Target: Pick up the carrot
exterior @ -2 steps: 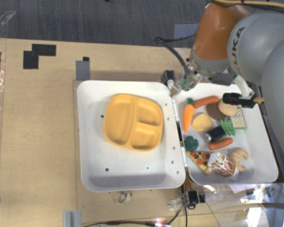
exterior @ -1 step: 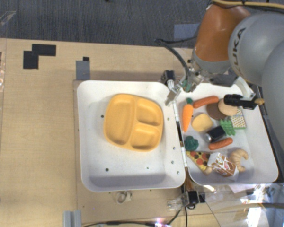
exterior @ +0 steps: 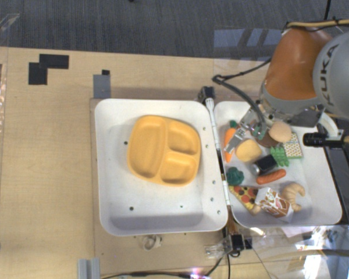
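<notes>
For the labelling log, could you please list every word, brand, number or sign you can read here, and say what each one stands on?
"KU", the visible letters of dark lettering cut off by the picture's edge: on the grey arm casing, beside its orange band.
Printed wrapper of the snack packet in the right-hand white bin: has markings, too small and blurred to read.
Nothing else legible.

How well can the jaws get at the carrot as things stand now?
Probably well: the gripper hangs right beside the carrot, whose top lies bare near the right bin's left wall; only that wall crowds it.
</notes>
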Controlling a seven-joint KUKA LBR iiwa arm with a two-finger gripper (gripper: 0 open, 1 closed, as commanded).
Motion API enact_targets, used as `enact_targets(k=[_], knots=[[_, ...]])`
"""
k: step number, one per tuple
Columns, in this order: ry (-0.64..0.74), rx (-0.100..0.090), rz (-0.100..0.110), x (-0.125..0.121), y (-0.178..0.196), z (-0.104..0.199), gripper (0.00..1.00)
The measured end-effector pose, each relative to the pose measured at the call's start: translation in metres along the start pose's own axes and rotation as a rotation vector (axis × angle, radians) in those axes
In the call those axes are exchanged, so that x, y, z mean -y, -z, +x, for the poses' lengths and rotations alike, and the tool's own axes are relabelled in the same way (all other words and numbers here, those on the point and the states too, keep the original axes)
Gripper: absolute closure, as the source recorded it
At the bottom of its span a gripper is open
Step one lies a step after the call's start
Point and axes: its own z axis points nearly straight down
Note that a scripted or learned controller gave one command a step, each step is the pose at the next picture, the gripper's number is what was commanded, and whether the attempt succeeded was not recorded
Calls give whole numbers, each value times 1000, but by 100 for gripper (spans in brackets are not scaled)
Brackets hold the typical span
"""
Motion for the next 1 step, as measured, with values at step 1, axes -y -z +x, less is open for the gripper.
enact_targets(k=[1], knots=[[3, -1, -2, -2, 0, 1, 0]])
